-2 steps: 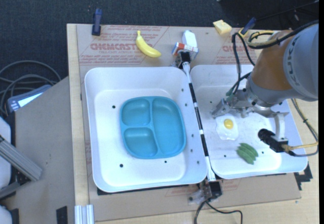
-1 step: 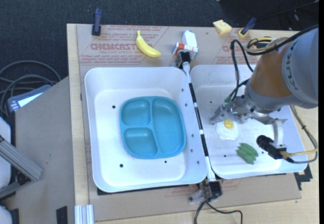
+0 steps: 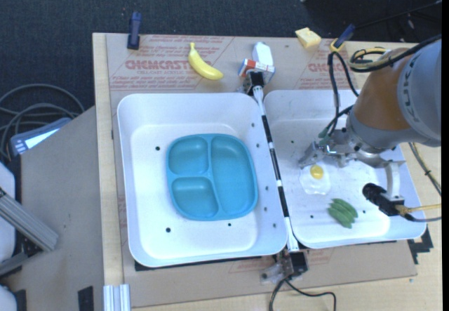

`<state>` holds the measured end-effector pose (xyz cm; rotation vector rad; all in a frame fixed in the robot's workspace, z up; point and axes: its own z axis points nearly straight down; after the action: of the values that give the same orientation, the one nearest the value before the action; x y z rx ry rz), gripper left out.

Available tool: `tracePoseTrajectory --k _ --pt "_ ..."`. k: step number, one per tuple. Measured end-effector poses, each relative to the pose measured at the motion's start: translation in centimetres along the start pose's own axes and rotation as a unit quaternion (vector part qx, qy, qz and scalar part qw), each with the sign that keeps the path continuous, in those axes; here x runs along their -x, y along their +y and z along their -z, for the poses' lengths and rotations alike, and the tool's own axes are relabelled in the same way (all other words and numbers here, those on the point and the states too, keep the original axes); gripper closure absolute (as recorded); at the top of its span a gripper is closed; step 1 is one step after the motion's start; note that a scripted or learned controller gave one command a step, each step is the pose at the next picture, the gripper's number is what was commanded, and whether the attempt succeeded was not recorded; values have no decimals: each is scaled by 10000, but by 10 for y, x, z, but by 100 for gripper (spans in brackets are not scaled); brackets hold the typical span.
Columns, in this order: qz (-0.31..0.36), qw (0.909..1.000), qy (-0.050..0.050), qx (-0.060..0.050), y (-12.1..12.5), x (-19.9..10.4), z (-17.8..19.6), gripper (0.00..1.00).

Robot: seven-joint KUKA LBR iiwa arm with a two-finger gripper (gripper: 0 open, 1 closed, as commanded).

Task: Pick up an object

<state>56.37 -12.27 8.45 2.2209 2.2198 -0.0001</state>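
— Gripper [image 3: 313, 156] first: where is it, and how do the jaws stand?

— Low in the right bin [image 3: 330, 229], just above the fried egg [image 3: 315, 179]. Whether the jaws are spread or closed, I cannot tell; nothing shows between them.

— How would the egg handle?

— Judging by looks, a toy: light, flat, probably slick and a bit rubbery. Little height to pinch, so take the raised yolk or an edge.

— Anything easier?

— The green pea pod [image 3: 343, 211] nearby looks plumper; grip it across its narrow width. The blue plate [image 3: 210, 176] sits in the left bin [image 3: 140, 162].
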Motion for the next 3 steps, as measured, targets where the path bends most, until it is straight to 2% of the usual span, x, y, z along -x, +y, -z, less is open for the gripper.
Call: tracePoseTrajectory --k 1,2,3 --pt "2 10000 12 -13 -16 -16 0 0" --pt "-6 10000 -4 28 -13 -15 13 100" --pt "8 10000 5 4 -30 -43 117 100"
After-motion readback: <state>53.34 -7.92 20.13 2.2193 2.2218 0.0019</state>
